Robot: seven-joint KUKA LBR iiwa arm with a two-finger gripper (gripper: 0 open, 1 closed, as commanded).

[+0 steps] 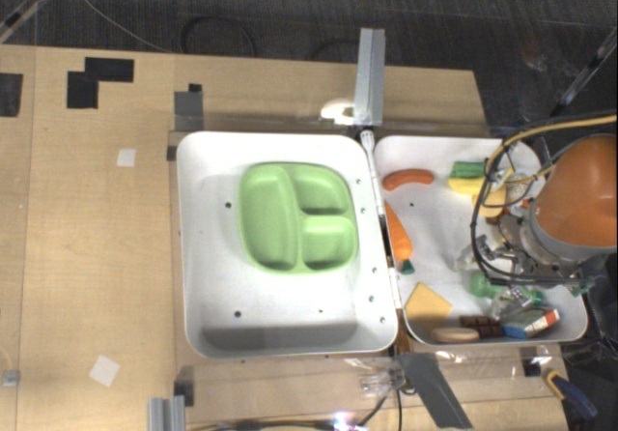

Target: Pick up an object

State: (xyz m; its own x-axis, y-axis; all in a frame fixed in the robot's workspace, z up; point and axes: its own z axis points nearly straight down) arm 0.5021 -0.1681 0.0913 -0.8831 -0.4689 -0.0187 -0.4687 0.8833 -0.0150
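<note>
Single fixed camera above bench [87, 255], looking down at slant (both bins [208, 226] framed).

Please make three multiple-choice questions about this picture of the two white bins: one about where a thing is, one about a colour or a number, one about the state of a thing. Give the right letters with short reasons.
1. Where is the green tray?
A. in the left bin
B. in the right bin
C. on the bench outside the bins

2. How many sections does the green tray have?
A. one
B. three
C. six

3. How is the carrot placed?
A. standing upright
B. lying flat by the right bin's left wall
C. lifted in the air

Answers:
1 A, the tray sits in the left bin.
2 B, one long section and two small ones show.
3 B, it lies on the floor of the right bin, along the wall.
</note>
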